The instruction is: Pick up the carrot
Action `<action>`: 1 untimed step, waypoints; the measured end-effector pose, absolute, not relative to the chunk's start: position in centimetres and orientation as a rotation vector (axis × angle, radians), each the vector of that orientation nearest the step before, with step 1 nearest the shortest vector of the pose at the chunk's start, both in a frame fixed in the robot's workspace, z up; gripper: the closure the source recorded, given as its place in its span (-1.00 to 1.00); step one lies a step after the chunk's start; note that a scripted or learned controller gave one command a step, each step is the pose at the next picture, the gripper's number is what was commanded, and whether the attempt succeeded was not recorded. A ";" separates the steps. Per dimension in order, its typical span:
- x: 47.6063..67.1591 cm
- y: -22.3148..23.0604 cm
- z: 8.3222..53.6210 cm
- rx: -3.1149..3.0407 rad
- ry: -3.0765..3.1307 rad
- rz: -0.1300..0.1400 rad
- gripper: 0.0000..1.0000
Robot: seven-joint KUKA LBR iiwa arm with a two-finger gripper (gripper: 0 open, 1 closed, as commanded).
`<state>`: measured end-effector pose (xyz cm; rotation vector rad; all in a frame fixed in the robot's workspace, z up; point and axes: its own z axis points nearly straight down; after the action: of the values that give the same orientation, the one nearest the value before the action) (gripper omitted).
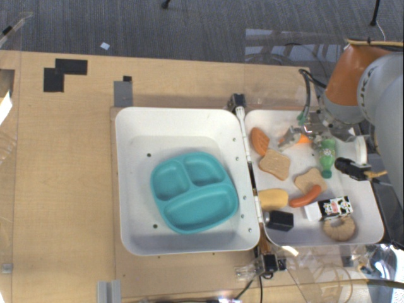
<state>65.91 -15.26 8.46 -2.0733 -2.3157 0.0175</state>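
My gripper [291, 136] is down in the right bin [372, 232], near its back middle, reaching in from the right under the grey wrist with the orange band. A small orange piece, which I take for the carrot [304, 140], shows right against the gripper's tip. The gripper's body hides most of it. Whether the carrot sits inside the grip or just beside it cannot be made out.
Around the gripper lie an orange-red oval [259, 140], two bread slices [275, 164] [309, 179], a green bottle [327, 157], a sausage [305, 198], a yellow block [273, 198], a black block [280, 219] and a cookie [339, 229]. The left bin [132, 232] holds a teal tray [193, 192].
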 end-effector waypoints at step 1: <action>66.9 -17.1 8.5 -2.521 -1.870 0.001 -1.00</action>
<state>66.93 -17.06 8.51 -2.5207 -1.8700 0.0011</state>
